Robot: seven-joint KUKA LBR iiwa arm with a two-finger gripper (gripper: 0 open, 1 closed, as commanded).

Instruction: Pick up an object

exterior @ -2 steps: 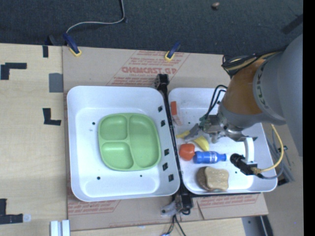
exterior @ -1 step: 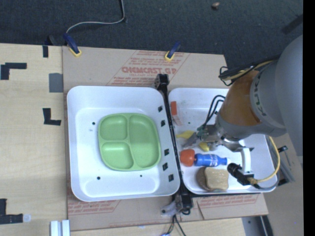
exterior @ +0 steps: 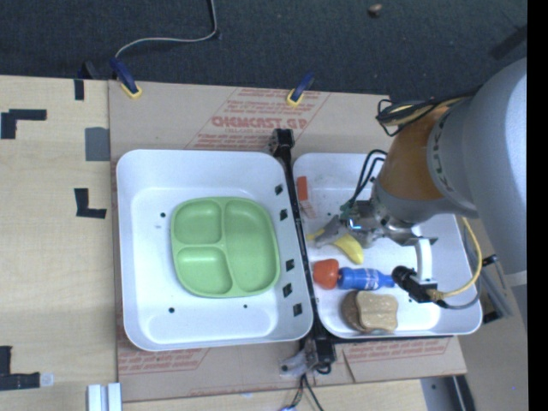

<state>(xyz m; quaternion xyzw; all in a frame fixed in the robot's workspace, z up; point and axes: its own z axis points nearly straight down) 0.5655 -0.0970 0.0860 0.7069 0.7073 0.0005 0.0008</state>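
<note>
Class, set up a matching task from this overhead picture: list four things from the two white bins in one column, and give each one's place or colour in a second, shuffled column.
Things
1. green divided plastic plate
2. yellow banana-shaped toy
3. blue bottle with an orange-red cap
4. tan bread-shaped block

Descriptions
A. nearest the right bin's front edge
B. alone in the left bin
C. lies between banana and bread
D. just below the gripper

Pairs: 1-B, 2-D, 3-C, 4-A

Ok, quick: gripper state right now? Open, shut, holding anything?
Gripper: cannot be told. It sits low in the right bin, just above the banana; nothing is visibly held.
</note>
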